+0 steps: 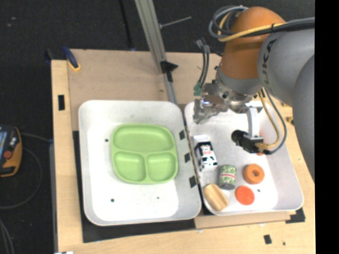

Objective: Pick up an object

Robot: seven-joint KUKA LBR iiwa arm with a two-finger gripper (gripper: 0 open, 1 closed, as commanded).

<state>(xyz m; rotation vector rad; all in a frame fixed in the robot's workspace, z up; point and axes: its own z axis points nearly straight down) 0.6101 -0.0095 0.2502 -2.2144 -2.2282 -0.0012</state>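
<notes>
Grey arm's tool [201, 111] is over the far-left corner of the right bin [283, 174]; can't tell how wide it stands, and nothing is visibly in it.
Pick candidates all lie nearer the camera in that bin: white-and-black carton [205, 155] closest to the tool, just beside the wall shared with the left bin [95, 142]; then green can [228, 176], orange ring [254, 173], red disc [244, 195], tan loaf [215, 197]. Risks, my read: a straight descent from here closes on bare bin floor. For the carton, the shared wall may block one side. Can, loaf and disc are crowded, so a neighbour could get knocked. Green plate [144, 153] in the left bin looks flat, a poor grasp.
</notes>
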